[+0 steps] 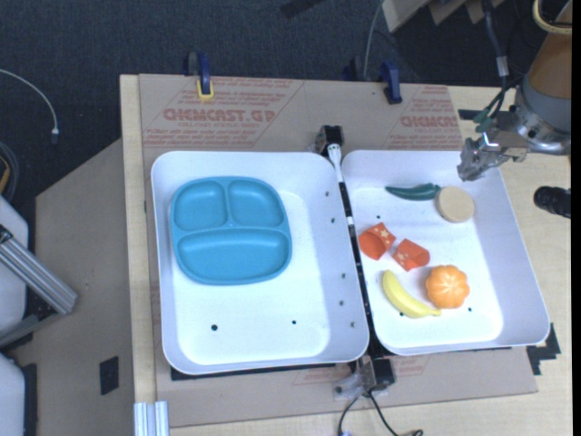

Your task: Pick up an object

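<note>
- We see a green pepper [413, 191], tan disc [456, 206], two red blocks [392, 246], banana [406, 296] and orange [448, 286] in the right bin [517, 252].
- The gripper [473, 166] hovers at that bin's upper right edge, holding nothing; we cannot tell its opening.
- A blue plate [231, 230] sits in the left bin [263, 330].

Held two shallow white bins side by side on the worktop [272, 116], left bin [318, 316] touching right bin [508, 243] along the middle. Carried red lettering on its brown surface and two blue clamps [204, 73] at the far edge.
</note>
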{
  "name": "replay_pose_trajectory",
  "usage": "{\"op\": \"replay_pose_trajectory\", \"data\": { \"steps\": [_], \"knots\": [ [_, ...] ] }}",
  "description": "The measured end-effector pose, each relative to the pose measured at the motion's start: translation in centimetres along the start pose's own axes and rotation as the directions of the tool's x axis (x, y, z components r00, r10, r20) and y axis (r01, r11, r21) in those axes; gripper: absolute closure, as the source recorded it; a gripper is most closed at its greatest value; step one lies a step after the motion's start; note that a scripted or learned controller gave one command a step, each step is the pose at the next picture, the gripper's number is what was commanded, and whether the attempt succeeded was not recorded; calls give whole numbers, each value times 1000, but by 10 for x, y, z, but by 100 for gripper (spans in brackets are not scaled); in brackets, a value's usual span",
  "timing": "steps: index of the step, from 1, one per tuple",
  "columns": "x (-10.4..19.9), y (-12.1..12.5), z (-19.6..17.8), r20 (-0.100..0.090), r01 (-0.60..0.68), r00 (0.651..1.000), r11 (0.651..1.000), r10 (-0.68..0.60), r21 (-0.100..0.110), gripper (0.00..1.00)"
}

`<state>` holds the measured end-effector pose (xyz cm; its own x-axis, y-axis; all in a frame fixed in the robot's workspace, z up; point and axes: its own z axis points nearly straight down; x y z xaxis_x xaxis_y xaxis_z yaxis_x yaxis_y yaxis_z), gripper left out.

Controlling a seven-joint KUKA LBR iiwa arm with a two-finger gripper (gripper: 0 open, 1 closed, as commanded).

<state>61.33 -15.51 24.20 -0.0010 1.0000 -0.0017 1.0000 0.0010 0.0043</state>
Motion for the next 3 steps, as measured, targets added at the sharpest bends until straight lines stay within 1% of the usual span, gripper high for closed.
{"op": "replay_pose_trajectory", "data": {
  "steps": [1,3],
  "knots": [
    [63,-7,-2,-5,6,1000,1000,-6,6,100],
    [175,-27,-8,-5,6,1000,1000,-6,7,100]
  ]
}}
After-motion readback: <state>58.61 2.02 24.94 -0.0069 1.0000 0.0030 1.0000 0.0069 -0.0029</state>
